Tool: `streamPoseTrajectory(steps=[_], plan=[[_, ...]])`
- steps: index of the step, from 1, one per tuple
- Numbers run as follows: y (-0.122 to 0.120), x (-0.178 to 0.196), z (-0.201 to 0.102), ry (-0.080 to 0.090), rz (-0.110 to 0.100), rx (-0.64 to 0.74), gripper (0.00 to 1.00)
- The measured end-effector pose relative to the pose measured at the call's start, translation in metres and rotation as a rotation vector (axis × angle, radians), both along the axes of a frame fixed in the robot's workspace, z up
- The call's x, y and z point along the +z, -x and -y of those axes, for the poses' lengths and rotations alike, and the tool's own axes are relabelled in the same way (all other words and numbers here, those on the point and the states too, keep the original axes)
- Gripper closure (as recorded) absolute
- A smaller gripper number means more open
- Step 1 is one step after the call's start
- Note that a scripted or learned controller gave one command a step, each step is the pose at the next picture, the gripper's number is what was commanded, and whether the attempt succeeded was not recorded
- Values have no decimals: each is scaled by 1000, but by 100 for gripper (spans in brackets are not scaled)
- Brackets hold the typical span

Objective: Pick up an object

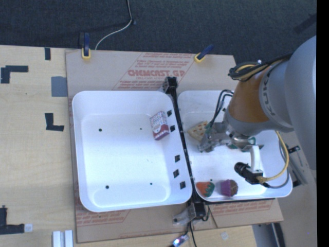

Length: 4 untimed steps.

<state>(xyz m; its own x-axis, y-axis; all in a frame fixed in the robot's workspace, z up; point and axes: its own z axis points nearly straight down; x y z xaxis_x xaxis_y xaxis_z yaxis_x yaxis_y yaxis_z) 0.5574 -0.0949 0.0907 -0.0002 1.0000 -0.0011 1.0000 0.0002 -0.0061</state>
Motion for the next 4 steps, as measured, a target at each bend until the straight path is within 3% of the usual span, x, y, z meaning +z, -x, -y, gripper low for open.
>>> streamPoseTrajectory(steps=[1,2,3,4], plan=[[1,6,0,-1,-6,1,100],[56,116,60,2,8,-6,100],[73,171,71,0,6,-1,100],[71,306,46,2,16,4,100]])
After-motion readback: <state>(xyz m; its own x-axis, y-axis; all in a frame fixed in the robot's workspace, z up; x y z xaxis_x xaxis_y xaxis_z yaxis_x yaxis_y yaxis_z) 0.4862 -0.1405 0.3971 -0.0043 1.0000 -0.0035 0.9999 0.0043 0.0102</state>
